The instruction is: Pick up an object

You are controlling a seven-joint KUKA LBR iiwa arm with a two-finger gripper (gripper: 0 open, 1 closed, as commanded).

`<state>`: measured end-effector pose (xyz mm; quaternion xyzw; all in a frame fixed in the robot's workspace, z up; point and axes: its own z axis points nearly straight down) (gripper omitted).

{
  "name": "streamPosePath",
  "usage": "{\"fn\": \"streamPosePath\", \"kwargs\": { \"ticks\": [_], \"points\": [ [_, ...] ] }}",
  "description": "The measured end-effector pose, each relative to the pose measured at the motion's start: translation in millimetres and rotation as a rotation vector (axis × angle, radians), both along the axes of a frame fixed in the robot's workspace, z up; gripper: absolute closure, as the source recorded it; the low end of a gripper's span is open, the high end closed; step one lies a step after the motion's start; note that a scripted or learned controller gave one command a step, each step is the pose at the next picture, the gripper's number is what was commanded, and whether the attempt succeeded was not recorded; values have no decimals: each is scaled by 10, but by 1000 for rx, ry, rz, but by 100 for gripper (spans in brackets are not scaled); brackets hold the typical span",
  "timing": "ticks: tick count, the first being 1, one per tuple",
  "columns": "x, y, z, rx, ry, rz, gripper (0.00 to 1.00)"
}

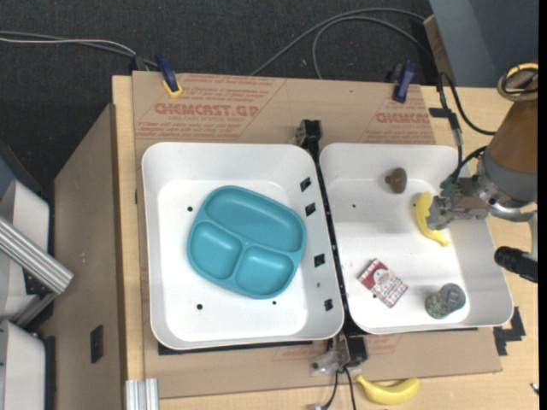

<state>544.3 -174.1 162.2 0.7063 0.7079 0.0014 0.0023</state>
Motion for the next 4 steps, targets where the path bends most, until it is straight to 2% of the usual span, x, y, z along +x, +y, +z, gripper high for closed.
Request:
{"fn": "streamPosePath", "kwargs": {
  "ticks": [2, 3, 4],
  "points": [
    [46, -81, 893, 0, 0, -1, 100],
    [162, 450, 956, 2, 2, 4, 100],
    [326, 1035, 813, 3, 7, 4, 100]
  ]
}}
